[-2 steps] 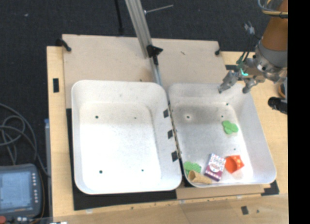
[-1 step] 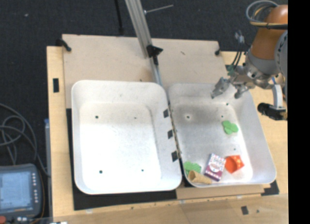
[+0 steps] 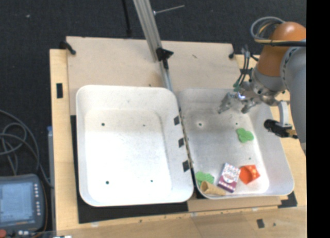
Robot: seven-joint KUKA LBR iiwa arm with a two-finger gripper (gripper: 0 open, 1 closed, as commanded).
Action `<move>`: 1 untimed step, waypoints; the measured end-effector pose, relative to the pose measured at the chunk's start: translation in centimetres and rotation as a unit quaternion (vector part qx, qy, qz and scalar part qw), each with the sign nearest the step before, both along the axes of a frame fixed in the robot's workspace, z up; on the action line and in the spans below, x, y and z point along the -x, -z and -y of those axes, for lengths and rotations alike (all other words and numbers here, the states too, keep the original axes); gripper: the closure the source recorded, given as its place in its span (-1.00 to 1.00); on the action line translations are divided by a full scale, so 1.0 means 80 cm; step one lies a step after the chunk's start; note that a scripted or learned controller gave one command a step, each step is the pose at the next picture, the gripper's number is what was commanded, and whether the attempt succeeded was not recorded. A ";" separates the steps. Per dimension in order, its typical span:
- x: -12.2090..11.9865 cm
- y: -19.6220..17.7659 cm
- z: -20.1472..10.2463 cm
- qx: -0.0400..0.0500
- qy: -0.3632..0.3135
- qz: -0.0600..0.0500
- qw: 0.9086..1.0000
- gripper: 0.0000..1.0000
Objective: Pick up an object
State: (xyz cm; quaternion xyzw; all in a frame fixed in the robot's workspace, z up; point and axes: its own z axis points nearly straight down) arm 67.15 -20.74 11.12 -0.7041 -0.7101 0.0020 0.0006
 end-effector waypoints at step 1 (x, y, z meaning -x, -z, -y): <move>0.000 0.012 0.001 0.001 -0.001 0.001 1.000 -1.00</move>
